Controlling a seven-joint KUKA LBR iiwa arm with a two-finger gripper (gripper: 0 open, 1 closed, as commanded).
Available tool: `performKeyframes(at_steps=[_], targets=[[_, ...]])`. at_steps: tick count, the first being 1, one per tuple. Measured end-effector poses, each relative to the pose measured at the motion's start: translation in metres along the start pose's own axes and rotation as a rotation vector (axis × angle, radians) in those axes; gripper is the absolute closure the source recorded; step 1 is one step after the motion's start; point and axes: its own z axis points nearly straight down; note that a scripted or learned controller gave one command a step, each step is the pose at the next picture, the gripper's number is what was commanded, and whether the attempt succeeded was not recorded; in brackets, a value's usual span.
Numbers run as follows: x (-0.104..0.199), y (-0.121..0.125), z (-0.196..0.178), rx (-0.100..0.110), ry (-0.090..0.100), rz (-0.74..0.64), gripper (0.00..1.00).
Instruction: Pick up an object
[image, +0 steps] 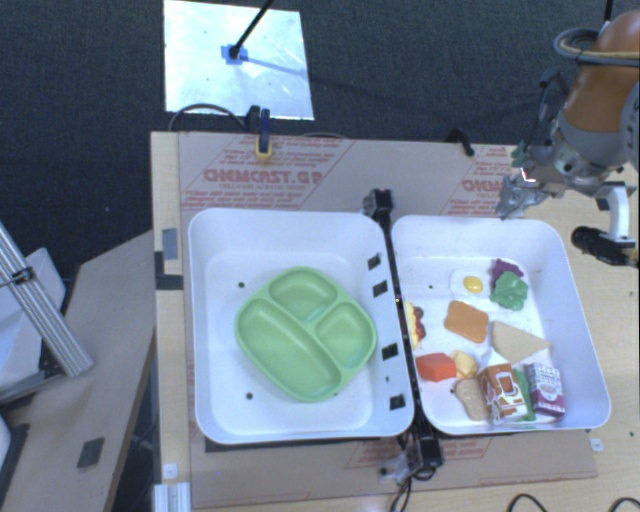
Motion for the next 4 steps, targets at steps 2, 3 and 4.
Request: performKeyframes(at_steps=[2, 3, 4], targets=[[0.092, -0.065, -0.005, 0.004, 0.003, -0.002, 1.0], [0.124, -0.094, -0.001, 0.006, 0.003, -0.001, 1.0], [0.168, -0.125, 0.01, 0.007, 0.003, -0.001, 1.0]])
